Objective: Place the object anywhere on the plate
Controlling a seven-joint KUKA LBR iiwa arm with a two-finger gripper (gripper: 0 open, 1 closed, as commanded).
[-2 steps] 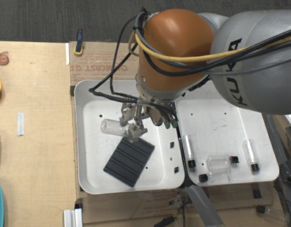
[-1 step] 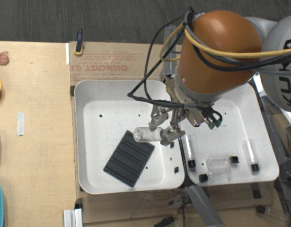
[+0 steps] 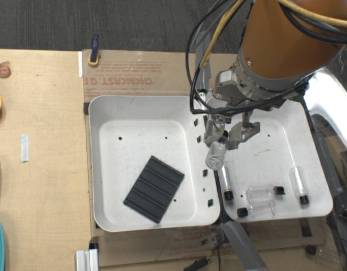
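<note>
The pincer (image 3: 223, 141) hangs over the left rim of the right shallow white bin (image 3: 277, 145), close to the wall it shares with the left shallow white bin (image 3: 128, 143). Its two fingers are closed most of the way around the upper end of a clear plastic tube (image 3: 214, 158). The tube tilts down and to the left from them, with its round end over the divide between the bins.

The black ribbed rectangular plate (image 3: 154, 188) lies flat and askew on the floor of the left bin, near that bin's front edge and well apart from the held tube.

Along the front edge of the right bin we see more clear tubes with black caps: one (image 3: 224, 184) just below the pincer, one (image 3: 262, 196) lying crosswise, one (image 3: 298, 184) towards the front right corner.

Both bins sit on brown cardboard (image 3: 139, 75) on the pale wooden counter (image 3: 43, 123).
</note>
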